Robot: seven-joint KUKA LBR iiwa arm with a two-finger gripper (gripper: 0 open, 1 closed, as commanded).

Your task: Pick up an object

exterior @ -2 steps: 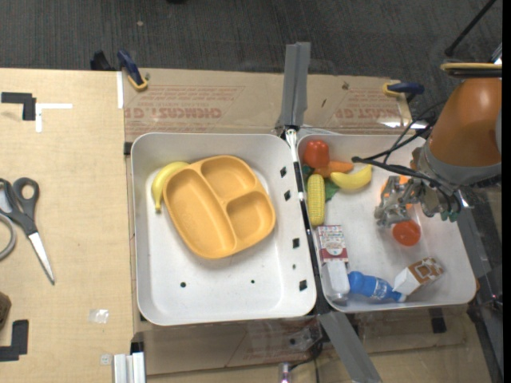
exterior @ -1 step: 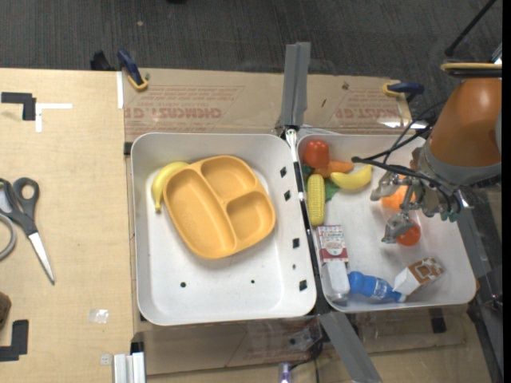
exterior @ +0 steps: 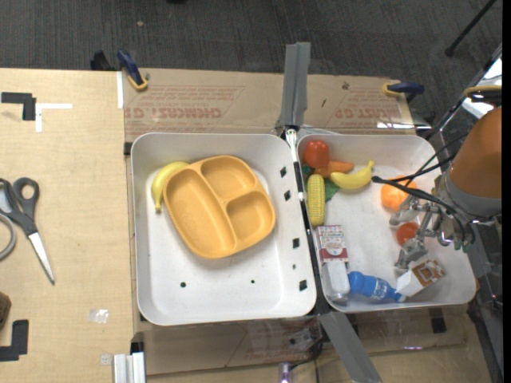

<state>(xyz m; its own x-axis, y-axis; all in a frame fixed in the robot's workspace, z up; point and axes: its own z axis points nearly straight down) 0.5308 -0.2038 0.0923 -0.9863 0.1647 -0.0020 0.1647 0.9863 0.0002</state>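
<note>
Over the right bin (exterior: 375, 206), the arm's gripper (exterior: 414, 244) hangs low, grip state unclear.

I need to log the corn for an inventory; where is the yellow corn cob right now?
The yellow corn cob lies in the right white bin, along its left wall, just below the red tomato and above the red-and-white packet.

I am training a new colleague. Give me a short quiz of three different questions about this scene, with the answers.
1. True or false: the yellow divided plate lies in the right bin.
2. Which lies beside the plate's left edge? A) a banana B) a bottle C) a tomato
3. Fill in: the corn cob lies along the right bin's ___ wall.

Key: 1 false, it lies in the left bin; 2 A; 3 left.
</note>
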